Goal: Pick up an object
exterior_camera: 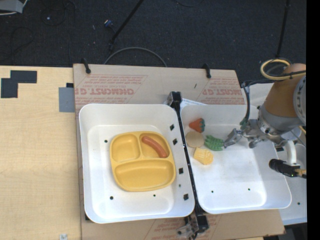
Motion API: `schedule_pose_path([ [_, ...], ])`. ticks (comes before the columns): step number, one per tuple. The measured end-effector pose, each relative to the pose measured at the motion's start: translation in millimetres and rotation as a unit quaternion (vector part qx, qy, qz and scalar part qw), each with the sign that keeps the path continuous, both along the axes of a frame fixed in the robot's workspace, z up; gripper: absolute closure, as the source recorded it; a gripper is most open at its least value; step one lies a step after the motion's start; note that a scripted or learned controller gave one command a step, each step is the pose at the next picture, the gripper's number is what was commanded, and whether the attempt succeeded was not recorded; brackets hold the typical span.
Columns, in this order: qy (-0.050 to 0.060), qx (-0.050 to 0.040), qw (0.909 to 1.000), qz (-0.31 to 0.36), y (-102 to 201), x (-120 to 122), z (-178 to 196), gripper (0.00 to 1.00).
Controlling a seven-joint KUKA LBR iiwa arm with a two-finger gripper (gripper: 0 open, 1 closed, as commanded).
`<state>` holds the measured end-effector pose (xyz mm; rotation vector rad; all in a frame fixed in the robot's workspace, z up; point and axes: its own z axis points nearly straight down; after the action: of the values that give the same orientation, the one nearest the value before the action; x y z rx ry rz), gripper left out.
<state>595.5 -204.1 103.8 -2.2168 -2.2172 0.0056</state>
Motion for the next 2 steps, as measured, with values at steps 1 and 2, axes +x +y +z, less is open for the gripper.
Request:
schedule_pose_path([
  [1, -0.001, -0.0005, 1.0000, 0.000, -0.8, 1.2, 12.8, 1.00],
  [2, -0.005, -0.0013, 1.0000, 0.001, 0.9, 4.9, 56.0, 1.00],
])
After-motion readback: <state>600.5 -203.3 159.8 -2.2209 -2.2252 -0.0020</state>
